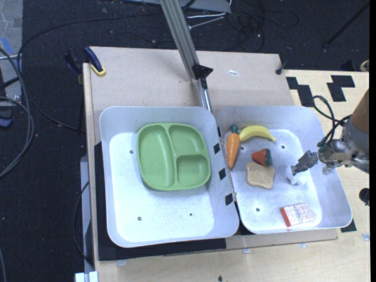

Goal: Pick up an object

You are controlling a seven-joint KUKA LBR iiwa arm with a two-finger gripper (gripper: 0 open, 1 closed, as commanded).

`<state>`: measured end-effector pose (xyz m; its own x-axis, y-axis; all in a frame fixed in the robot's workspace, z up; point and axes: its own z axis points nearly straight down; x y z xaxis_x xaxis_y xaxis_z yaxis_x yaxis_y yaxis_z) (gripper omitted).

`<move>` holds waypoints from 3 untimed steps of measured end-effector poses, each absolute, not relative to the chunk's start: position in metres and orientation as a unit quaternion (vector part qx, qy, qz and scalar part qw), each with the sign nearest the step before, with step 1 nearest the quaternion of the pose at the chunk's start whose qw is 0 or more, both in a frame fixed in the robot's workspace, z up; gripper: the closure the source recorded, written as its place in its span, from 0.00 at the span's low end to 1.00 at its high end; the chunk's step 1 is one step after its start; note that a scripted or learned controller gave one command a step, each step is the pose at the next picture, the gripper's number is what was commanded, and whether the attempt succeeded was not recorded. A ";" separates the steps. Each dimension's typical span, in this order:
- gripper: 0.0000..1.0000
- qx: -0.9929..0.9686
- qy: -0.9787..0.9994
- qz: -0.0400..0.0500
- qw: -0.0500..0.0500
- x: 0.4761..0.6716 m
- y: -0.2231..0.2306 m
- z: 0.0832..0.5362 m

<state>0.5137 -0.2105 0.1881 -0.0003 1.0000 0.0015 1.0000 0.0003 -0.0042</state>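
Camera view shows the gripper (298,168) low over the right bin (329,210) with its fingers apart and holding nothing, so the pick is not done yet, and the toast (260,175), strawberry (262,156), carrot (232,147), banana (257,133) and red packet (298,214) lie in that bin.

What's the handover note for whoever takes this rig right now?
Gripper: low over the right bin, right of the food items, with nothing visibly between its fingers; whether they are open or shut cannot be told.
Right bin holds: banana, carrot, strawberry, bread slice, red packet near the front edge.
Left bin holds: green divided plate.
Done: nothing picked up yet.
Left: close on one object and lift it; the bread slice and strawberry look nearest.
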 end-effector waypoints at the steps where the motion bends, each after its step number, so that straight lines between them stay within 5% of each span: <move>1: 0.00 -0.707 -0.707 0.001 0.002 0.511 -0.208 0.144; 2: 0.00 -0.707 -0.707 0.000 -0.001 0.511 -0.208 0.092; 3: 1.00 -0.708 -0.707 0.000 -0.002 0.512 -0.208 0.105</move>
